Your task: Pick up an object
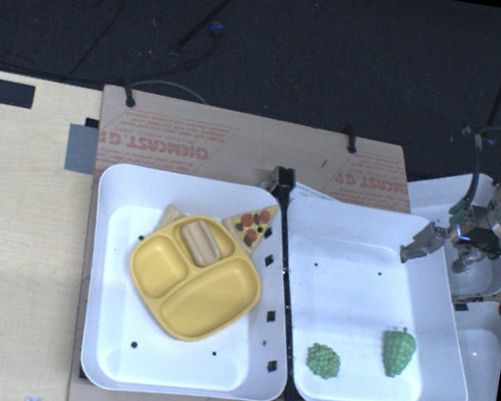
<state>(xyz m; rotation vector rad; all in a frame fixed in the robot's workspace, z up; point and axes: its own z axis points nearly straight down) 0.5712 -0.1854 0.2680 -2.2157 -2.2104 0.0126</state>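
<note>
Green pieces lie loose in the right bin (382, 265): a bumpy cluster (323, 360) and a leafy one (398, 352), near each other, open to reach. Gripper (434, 241) hovers at the far rim, grip unreadable, apparently staging. Yellow tray (206, 297) sits in the left bin (108, 314).

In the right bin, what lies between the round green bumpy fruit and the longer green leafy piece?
In the camera view, only bare white bin floor lies between the round green bumpy fruit and the longer green leafy piece.

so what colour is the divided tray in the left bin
Yellow: the divided tray shows best in the camera view.
</note>
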